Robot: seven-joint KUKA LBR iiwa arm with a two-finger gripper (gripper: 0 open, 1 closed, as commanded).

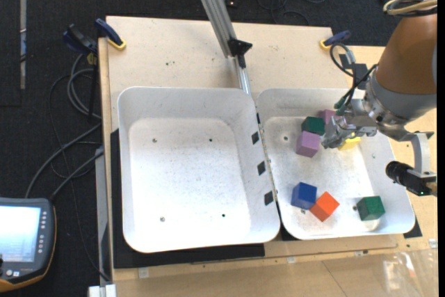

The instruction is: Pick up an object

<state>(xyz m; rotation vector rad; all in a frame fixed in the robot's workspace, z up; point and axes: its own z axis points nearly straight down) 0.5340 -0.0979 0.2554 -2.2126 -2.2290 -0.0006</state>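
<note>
Illumination is even and diffuse from overhead. The two white bins (188,163) render bright without blown-out glare; shadows beneath the blocks are short and soft. The dark floor (49,45) beyond the bench edges is underexposed. Overall sharpness is moderate, with soft detail and visible compression noise; the arm (410,66) appears slightly blurred.

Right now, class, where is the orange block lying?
The orange block lies in the right bin, near its front edge, touching the blue block on its left, with a green block further right.
</note>
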